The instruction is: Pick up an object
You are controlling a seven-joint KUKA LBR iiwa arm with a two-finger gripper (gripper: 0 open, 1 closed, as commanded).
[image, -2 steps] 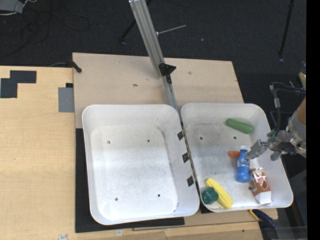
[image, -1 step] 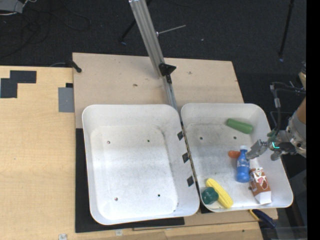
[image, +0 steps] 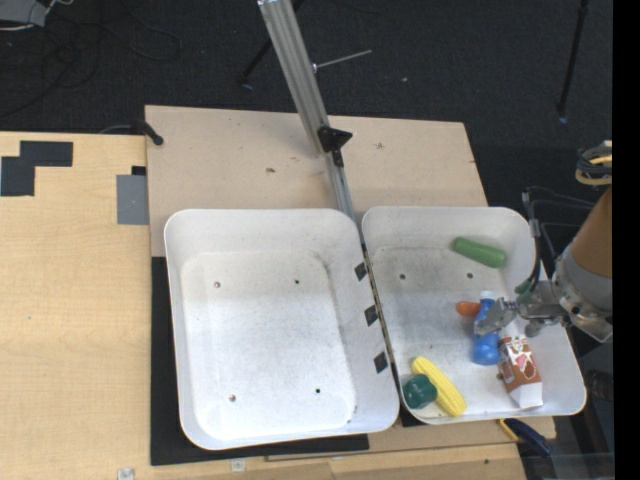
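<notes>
At the frame's right, the gripper (image: 505, 313) hovers beside the blue object (image: 486, 340) in the right bin (image: 440, 230); whether the fingers are spread or closed cannot be told. It should centre over blue, avoiding the carton (image: 520, 370).

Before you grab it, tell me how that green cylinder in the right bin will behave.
The green cylinder looks rounded and lies on its side, so a nudge would probably roll it. It seems smooth, maybe slippery. It lies apart from the other items, near the right bin's far wall.
</notes>
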